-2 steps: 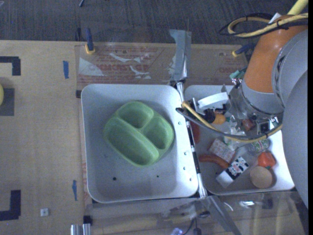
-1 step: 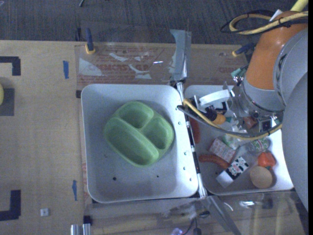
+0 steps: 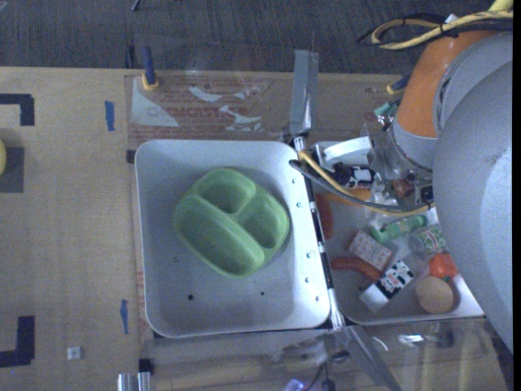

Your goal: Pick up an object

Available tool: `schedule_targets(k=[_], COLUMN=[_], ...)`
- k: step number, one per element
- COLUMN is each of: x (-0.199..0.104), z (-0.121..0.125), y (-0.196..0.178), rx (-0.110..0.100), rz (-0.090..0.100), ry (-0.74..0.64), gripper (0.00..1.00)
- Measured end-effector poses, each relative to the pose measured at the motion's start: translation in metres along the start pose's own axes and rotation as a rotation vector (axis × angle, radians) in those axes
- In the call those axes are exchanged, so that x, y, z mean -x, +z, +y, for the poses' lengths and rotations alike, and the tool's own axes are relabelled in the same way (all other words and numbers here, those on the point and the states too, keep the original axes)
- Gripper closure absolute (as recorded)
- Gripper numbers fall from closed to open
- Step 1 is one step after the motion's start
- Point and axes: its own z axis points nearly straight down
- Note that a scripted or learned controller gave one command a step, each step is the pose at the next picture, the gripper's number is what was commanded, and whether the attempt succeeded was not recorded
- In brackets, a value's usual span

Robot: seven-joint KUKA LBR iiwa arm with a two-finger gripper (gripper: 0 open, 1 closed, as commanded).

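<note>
My gripper [image 3: 396, 187] hangs low over the upper part of the right bin [image 3: 352, 312], below the orange band of the arm. Under and around it lie several small things: a green bottle [image 3: 400, 228], a grey-green can [image 3: 427, 240], a pinkish box [image 3: 370, 250], a red sausage [image 3: 353, 265], a cow-patterned carton [image 3: 392, 281], a tan ball [image 3: 435, 294] and an orange piece [image 3: 444, 265]. A red-orange elongated thing [image 3: 325, 214] lies along the bin's left wall. The arm's body hides the tip of the gripper and whatever is under it.
The left bin [image 3: 163, 300] holds a green divided plate [image 3: 232, 221], tilted a little, near its middle. A metal divider [image 3: 304, 96] stands behind the gap between the bins. The big grey arm covers the right side of the right bin.
</note>
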Motion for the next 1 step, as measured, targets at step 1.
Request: schedule_targets(k=[1], x=[0.0294], z=[-0.0358], y=[0.0006], rx=[0.0], rz=[0.001], ry=[0.0], gripper=[1.0])
